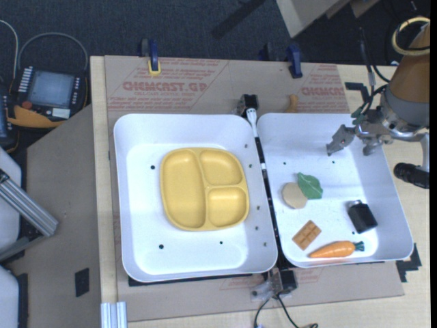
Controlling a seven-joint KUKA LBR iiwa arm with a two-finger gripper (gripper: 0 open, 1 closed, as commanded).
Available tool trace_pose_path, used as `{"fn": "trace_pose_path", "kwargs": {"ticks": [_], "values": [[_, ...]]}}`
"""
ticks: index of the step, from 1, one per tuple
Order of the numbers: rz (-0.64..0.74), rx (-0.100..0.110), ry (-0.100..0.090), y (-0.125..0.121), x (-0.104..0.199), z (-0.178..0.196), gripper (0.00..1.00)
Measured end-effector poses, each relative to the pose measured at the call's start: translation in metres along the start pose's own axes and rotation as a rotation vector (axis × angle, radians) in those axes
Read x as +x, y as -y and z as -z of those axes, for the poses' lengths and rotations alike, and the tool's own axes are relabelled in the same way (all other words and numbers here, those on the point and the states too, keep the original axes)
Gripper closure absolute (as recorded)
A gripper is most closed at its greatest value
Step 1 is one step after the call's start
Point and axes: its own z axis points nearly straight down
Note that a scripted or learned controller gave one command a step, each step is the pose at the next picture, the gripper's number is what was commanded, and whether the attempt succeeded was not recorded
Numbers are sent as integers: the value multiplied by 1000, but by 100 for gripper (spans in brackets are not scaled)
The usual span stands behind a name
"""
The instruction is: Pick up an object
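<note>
The right bin (pixel 382 183) holds several small objects. A green leafy piece (pixel 311 185) lies against a round tan disc (pixel 294 196) near the bin's middle left. A black block (pixel 362 216) sits toward the right wall. A brown cracker-like piece (pixel 306 234) and an orange carrot (pixel 335 249) lie by the front wall. My gripper (pixel 355 139) hangs over the bin's back right part, apart from all of them, with its fingers spread open and nothing between them.
The left bin (pixel 136 251) carries a yellow divided plate (pixel 203 187). Blue clamps (pixel 153 57) hold the cardboard base at the back. A pendant with a screen (pixel 48 91) lies off the bench at the far left.
</note>
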Motion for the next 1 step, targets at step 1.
{"fn": "trace_pose_path", "kwargs": {"ticks": [1], "values": [[1,0,0,0,-2,-64,0]]}}
